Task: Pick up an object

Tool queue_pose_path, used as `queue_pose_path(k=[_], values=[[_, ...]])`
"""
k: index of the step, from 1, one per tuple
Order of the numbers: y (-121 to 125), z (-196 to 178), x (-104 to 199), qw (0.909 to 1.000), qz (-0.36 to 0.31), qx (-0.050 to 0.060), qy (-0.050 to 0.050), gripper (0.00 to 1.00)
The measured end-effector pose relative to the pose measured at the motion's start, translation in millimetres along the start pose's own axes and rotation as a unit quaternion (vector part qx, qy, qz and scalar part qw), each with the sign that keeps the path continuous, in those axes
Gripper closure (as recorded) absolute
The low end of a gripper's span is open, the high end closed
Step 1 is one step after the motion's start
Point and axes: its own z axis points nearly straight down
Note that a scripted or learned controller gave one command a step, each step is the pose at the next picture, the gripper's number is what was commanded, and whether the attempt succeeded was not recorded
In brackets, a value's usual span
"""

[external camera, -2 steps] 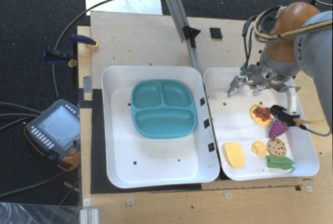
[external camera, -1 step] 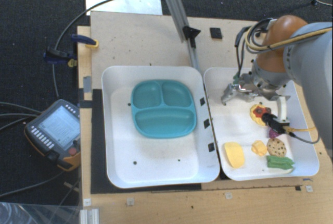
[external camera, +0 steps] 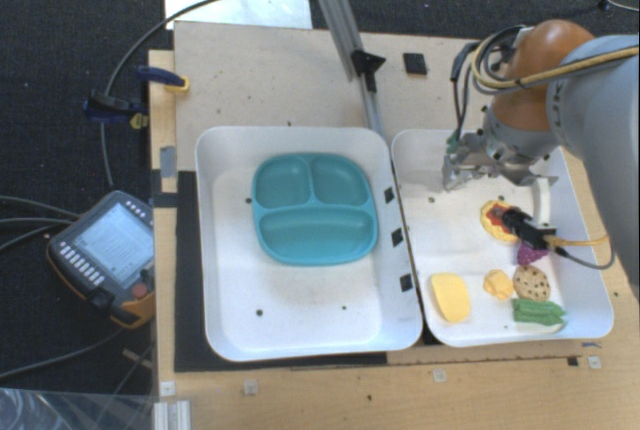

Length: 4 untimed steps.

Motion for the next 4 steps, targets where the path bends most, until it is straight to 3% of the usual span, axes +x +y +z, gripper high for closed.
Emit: queue_pose_path(k=[1, 3, 4], values=[[-3, -62, -4, 1.0, 0.001, 0.004, -0.005, 1.0], [-4, -152, -3, 1.0, 0.0, 0.003, -0.005, 1.0], [-22, -158, 51, 1.0, -0.001, 0.006, -0.004, 1.0]])
